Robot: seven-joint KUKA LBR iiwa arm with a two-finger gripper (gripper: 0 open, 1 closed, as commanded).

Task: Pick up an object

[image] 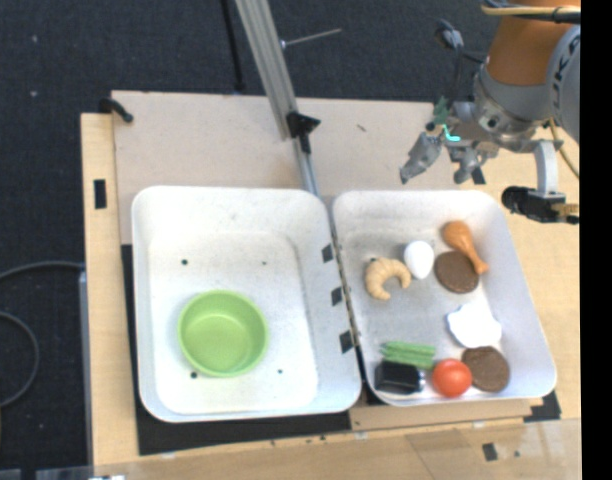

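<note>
My gripper (445, 168) hangs above the back rim of the right bin (521, 268), with its two fingers spread open and nothing between them. Below it in that bin lie a croissant (387, 277), a white egg (419, 259), an orange drumstick (464, 241) and a round brown cookie (456, 272). Nearer the front are a white piece (474, 323), a second brown cookie (486, 368), a red tomato (451, 378), a green bean pod (408, 351) and a small black object (397, 376).
The left bin (166, 228) holds a green bowl (223, 333) at its front. A slanted metal post (274, 68) rises behind the seam between the bins. Black clips (341, 293) sit along that seam.
</note>
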